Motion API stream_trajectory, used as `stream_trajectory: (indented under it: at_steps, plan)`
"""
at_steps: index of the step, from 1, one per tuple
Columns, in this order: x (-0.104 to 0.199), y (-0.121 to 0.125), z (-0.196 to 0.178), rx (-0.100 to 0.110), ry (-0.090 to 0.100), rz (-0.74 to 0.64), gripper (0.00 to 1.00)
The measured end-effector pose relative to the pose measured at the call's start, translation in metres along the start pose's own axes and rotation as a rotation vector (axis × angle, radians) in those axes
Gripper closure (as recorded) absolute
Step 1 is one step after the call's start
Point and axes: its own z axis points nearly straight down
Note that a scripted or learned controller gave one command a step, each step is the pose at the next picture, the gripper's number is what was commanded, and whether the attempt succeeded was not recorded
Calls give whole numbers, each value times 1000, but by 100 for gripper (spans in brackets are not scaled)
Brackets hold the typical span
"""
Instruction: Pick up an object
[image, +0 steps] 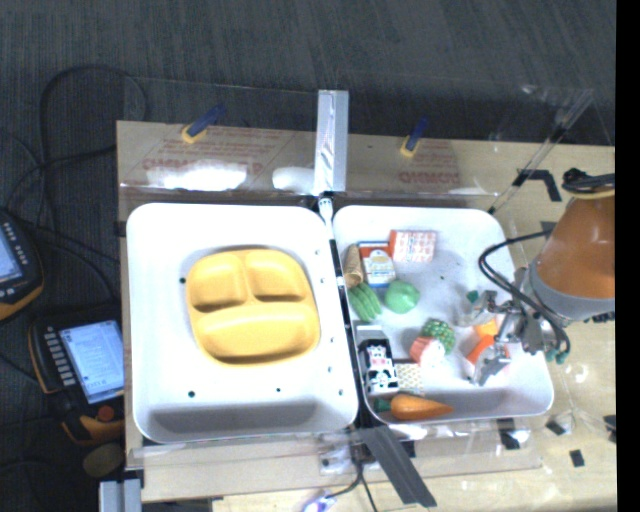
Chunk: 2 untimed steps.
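Reaching in from the right, your arm has its gripper low over the right side of the right bin, so you are at the approach-and-grasp step of the pick, with nothing lifted that you can confirm. An orange and white piece sits right at the gripper, but the metal parts crowd it, and whether it is a toy caught there or part of the tool is not clear; I cannot tell you whether the gripper is released or clenched. The likely candidates lie in this bin: a strawberry just beside the gripper to its left, a green ball further up, a carrot along the near wall, a small cow-patterned carton, and a red and white box near the far wall. Your next move calls for settling squarely over one item and closing on it before rising, as the pieces sit close together and a neighbour could be nudged. The left bin holds a yellow tray, well apart from the action. Cables cross part of the wrist, and the small item by the divider is hard to name.
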Motion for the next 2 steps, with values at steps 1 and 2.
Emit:
stream_trajectory:
  at_steps: [1,2]
  plan:
    - [-1,18,11,0,5,145,0]
    - [-4,18,0,3,-1,144,100]
